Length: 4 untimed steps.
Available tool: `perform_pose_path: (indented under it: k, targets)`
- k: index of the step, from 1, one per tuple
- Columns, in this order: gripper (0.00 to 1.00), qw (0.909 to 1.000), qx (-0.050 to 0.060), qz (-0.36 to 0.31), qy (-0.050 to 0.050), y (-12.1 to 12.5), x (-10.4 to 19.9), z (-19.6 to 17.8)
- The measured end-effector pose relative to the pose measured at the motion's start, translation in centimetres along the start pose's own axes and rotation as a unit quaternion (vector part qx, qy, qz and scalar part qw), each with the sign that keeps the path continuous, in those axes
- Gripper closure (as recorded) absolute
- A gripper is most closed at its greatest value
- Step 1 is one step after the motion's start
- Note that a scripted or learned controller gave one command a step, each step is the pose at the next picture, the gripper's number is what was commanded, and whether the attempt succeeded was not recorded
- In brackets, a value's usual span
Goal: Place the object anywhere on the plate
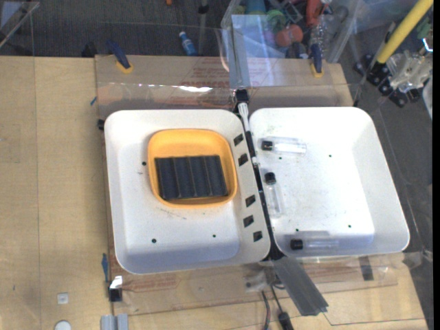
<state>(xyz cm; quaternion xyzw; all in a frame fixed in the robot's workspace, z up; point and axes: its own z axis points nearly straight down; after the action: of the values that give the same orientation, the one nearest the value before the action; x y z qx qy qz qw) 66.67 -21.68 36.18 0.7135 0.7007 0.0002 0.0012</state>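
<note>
We see yellow plate (192, 167) in left bin (127, 191), dark ribbed block (191, 177) already lying on it, long axis left-right. Arm w/ claw (405, 71) parked top right, well apart from both; claw state: can't tell

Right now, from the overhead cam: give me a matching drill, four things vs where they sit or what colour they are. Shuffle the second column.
Things:
1. orange plate
2. dark ridged block
3. clear tube nearest the front rim
4. clear container of colourful toys

Place or colour:
A. behind the bins, past the bench's far edge
B. lying on the plate
C. right bin
D. left bin

Pairs: 1-D, 2-B, 3-C, 4-A
</note>
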Motion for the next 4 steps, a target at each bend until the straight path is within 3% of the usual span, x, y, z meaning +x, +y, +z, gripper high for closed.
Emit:
perform_pose_path:
  k: [1,2,3,4]
  targets:
    - [1.00,0.9897,-0.002,-0.143,-0.001,0.16,0.39,-6.52]
    - [1.00,0.9674,-0.002,-0.253,-0.002,0.14,-0.47,-7.46]
    - [1.00,0.9179,-0.002,-0.397,0.000,0.14,-0.44,-7.46]
    - [1.00,0.9028,-0.001,-0.430,0.000,-0.31,-0.31,-7.50]
